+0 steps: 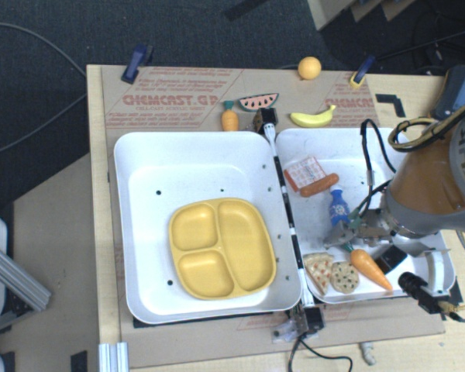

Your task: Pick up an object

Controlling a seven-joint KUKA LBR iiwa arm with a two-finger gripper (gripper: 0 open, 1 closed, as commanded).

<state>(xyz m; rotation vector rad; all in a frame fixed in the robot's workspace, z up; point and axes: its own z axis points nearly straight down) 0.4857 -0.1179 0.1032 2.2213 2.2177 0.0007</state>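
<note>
**A:** Dark carpet around the bench (101, 208), cardboard top, two white bins side by side. Left bin (139, 177) has a yellow divided plate (221, 248). Right bin (349, 139) holds the pickables.

**B:** What's in reach?

**A:** Gripper (349, 235) sits at centre right of the frame, low in the right bin. Blue bottle (338, 206) just above-left of it, orange carrot (370, 269) just below-right. Sausage (320, 185) and a red-white packet (303, 172) higher up. Pizza slice (319, 270) and cookie (345, 277) at the bin's lower edge.

**B:** Fingers?

**A:** Can't tell. Tips are dark and blurred against the bin floor. Nothing visibly between them.

**B:** Target?

**A:** My guess is bottle or carrot, both adjacent. Can't say which.

**B:** How to do it well?

**A:** Centre over one item, not the gap between them. Straddle the carrot across its narrow axis; the taper may squirt out otherwise. Bottle is lying near the tips and could roll away.

**B:** Arm pose?

**A:** Comes in from the right edge, orange band (422, 184) over the bin's right side, wrist angled down and left, cables looped above it.
</note>
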